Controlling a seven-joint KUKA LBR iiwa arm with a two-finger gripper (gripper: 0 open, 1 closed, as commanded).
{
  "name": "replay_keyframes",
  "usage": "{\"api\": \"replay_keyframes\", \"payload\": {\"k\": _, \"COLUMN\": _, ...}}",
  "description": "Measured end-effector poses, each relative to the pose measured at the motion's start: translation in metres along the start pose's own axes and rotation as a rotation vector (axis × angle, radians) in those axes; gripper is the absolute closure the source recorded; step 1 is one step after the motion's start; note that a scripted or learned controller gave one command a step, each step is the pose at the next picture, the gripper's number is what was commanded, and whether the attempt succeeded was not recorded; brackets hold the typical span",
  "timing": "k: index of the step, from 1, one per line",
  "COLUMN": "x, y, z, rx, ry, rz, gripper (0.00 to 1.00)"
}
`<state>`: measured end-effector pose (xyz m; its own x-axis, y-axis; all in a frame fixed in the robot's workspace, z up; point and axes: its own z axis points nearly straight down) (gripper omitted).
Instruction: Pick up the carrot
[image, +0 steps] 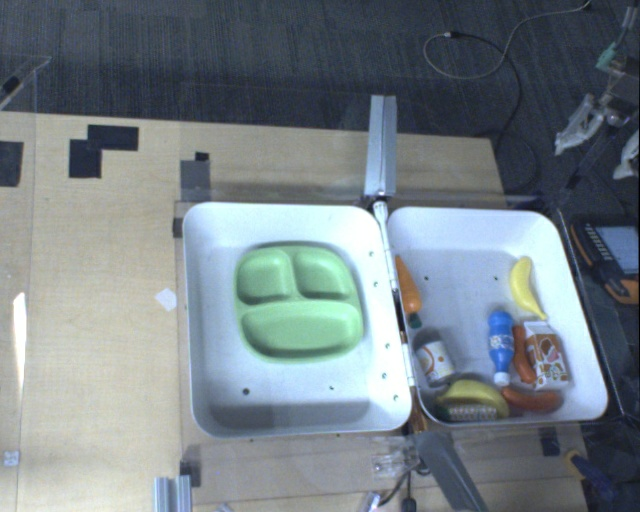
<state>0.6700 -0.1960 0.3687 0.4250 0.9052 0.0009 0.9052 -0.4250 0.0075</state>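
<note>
Carrot (407, 285): in right bin (470, 235), lying along its left wall, touching or just beside it; lengthwise, green end toward view's bottom. Small can (435, 360) near that end, apart from it. Blue bottle (500, 345), carton (543, 358) and yellow banana (523, 285) further right in same bin, well apart from carrot; yellow item (470, 393) and orange-red item (532, 401) at bin's near wall. Left bin (210, 320) holds green divided tray (298, 302). End effector state and posn relative to carrot: cannot tell.
</note>
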Motion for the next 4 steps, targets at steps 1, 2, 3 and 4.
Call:
{"api": "replay_keyframes", "payload": {"k": 1, "x": 0.068, "y": -0.038, "z": 0.145, "rx": 0.005, "ry": 0.001, "rz": -0.121, "gripper": 0.00}}
{"api": "replay_keyframes", "payload": {"k": 2, "x": 0.068, "y": -0.038, "z": 0.145, "rx": 0.003, "ry": 0.001, "rz": -0.121, "gripper": 0.00}}
{"api": "replay_keyframes", "payload": {"k": 3, "x": 0.062, "y": -0.040, "z": 0.281, "rx": 0.001, "ry": 0.002, "rz": -0.262, "gripper": 0.00}}
{"api": "replay_keyframes", "payload": {"k": 4, "x": 0.064, "y": -0.038, "z": 0.267, "rx": -0.008, "ry": 0.006, "rz": -0.265, "gripper": 1.00}}
